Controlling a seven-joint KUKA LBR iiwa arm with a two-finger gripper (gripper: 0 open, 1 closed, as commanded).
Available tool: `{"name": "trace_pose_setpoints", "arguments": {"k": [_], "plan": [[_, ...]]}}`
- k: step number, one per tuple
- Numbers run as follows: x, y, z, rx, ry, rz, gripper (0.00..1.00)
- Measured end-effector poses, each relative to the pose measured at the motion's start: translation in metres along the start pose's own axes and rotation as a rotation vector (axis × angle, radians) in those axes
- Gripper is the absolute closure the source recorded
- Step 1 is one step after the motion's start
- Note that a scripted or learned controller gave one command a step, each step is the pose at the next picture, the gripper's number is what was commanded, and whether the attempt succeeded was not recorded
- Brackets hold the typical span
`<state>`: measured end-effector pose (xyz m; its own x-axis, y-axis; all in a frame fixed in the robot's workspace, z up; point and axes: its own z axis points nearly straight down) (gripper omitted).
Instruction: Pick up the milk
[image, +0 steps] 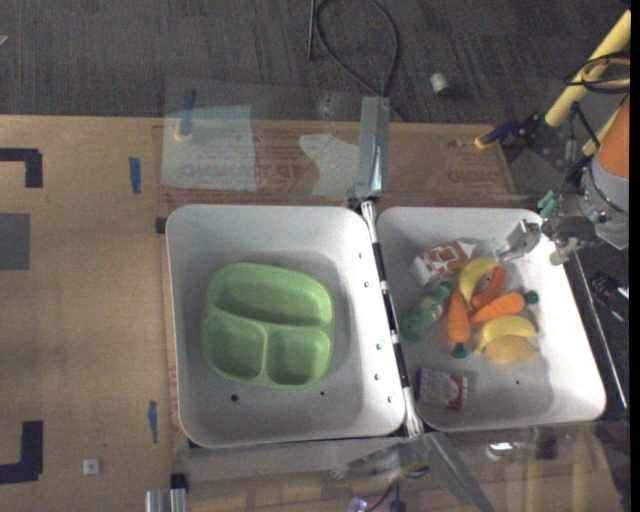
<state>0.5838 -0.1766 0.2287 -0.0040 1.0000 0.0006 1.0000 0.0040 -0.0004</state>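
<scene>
- Just beside the gripper (522, 240), on the side away from the arm's wrist, the milk (444, 263) is seen lying on its side in the right-hand bin (570, 395), a small white carton with an orange-brown face.
- Its near corner is touched or overlapped by a yellow banana (474, 275); which of the two cannot be told.
- Further from the fingertips, beyond the carton, a green bottle (426, 314) is found, and two carrots (478, 305) lie beside the banana.
- The carton is judged to be light and fairly stiff, probably a toy, with smooth faces that could slip; it is best taken across its two flat sides, near the middle, away from the sloped top.
- A grasp is likely to be crowded by the banana, so the fingers would need to be brought down on the carton's free side.
- The arm is reached in over the bin's back right corner, wrist low, gripper pointed toward the carton.
- Nothing is seen between the fingers; whether they are spread or closed cannot be told.
</scene>
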Motion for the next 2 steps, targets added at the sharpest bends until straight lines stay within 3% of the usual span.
{"name": "trace_pose_setpoints", "arguments": {"k": [1,2], "plan": [[-0.011,0.041,0.037,-0.003,-0.002,0.048,0.00],[0.046,0.080,0.132,-0.003,-0.002,0.086,0.00]]}}
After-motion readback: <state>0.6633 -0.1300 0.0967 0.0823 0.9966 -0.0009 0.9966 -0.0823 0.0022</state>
